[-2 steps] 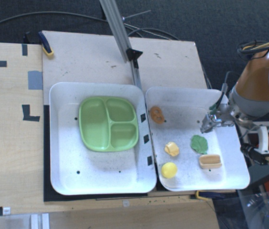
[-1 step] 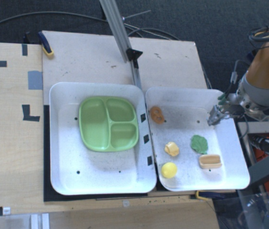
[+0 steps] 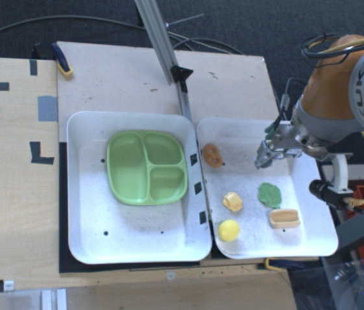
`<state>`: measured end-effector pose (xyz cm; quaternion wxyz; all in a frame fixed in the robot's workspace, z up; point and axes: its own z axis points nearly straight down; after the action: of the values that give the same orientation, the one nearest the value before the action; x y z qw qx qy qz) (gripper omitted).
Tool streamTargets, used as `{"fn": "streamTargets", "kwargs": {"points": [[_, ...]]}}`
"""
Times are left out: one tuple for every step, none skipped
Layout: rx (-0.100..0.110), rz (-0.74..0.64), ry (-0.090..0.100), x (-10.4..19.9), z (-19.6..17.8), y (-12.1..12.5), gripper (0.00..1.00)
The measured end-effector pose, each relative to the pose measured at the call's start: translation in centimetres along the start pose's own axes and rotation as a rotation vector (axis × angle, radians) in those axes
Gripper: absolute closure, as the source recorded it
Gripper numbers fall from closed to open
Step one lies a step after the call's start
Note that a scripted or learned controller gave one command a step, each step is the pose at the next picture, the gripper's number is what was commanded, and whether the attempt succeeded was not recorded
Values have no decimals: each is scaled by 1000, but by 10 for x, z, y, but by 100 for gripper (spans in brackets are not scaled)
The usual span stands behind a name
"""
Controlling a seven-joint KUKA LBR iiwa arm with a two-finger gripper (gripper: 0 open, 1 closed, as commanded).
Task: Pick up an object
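Claw point(image 3: 264, 158) above right bin point(image 3: 311, 241); green leaf point(image 3: 270, 194) near.

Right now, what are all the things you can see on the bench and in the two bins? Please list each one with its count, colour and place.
bins: 2, white, side by side on the bench
divided plate: 1, light green, in the left bin
round pastry: 1, brown-orange, right bin, upper left
yellow chunk: 1, pale yellow, right bin, middle
yellow ball: 1, bright yellow, right bin, lower left
leaf: 1, green, right bin, below the tool
bun-like piece: 1, tan, right bin, lower right
clamp: 1, blue and yellow, bench top left
arm: 1, grey with orange band, from the right
tool: 1, grey, over the right bin, upper part
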<state>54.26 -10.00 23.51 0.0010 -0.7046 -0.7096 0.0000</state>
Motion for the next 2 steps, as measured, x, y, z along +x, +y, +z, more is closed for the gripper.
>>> {"fn": "streamTargets", "kwargs": {"points": [[0,-1,0,64,5,-3,100],[0,-1,0,116,-1,3,100]]}}
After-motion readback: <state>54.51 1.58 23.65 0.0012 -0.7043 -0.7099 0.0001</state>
